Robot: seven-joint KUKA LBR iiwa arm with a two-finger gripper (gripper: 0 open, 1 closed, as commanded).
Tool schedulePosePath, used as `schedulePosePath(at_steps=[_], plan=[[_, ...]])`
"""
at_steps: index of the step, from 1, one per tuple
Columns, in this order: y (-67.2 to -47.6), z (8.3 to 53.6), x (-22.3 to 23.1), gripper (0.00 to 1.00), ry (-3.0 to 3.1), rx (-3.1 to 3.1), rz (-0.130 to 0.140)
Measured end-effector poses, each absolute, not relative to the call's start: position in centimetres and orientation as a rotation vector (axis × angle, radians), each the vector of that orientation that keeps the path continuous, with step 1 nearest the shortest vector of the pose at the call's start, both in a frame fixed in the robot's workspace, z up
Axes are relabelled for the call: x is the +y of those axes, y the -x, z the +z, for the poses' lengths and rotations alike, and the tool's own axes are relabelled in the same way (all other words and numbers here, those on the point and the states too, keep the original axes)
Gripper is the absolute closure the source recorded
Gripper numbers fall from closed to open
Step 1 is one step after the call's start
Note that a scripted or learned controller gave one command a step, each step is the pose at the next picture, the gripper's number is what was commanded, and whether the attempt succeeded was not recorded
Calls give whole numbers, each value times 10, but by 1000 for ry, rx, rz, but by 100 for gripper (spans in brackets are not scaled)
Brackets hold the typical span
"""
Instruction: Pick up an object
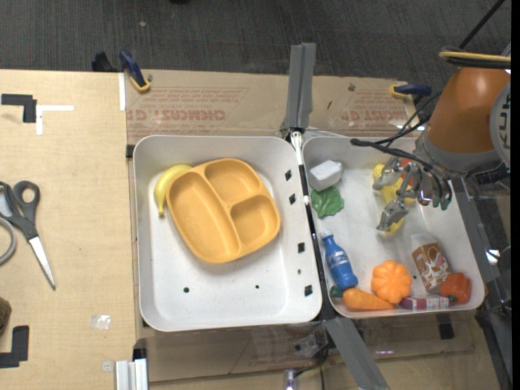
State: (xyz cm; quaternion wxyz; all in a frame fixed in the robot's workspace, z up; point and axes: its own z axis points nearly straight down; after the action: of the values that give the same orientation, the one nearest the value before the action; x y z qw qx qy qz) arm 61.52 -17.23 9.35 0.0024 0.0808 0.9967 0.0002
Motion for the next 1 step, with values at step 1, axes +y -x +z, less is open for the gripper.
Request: schedulePosePath(at_steps=[1], plan=[[-617,105,-172,100,-251,3120,0]])
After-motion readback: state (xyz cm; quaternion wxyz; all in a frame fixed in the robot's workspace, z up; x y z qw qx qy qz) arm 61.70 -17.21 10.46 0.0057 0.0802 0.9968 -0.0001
